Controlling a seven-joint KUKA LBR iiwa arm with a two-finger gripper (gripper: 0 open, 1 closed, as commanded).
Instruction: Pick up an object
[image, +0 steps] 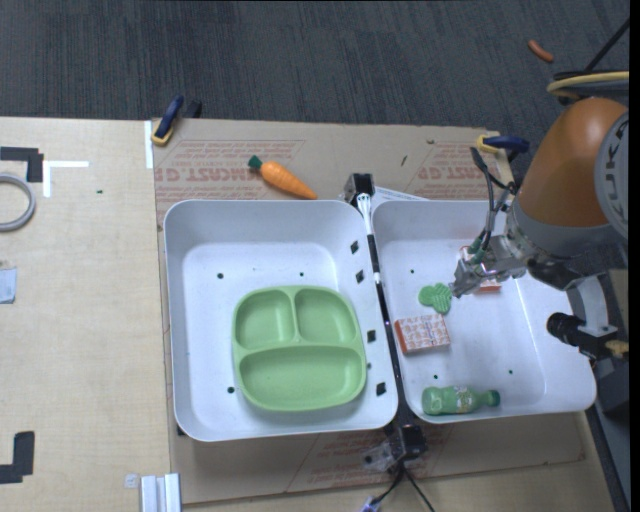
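One claw (462, 287) seemingly touching green toy (435, 296).

Red, upside-down printing on the cardboard sheet (230, 160) under the bins, too blurred to read

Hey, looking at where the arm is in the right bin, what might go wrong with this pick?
The gripper sits right beside the small green object, which looks flat and low, so the fingers may slide over it or push it away. An orange-and-white item lies close under the gripper and could get nudged or grabbed instead. The patterned box is just below the green object, so a sideways push might knock them together.
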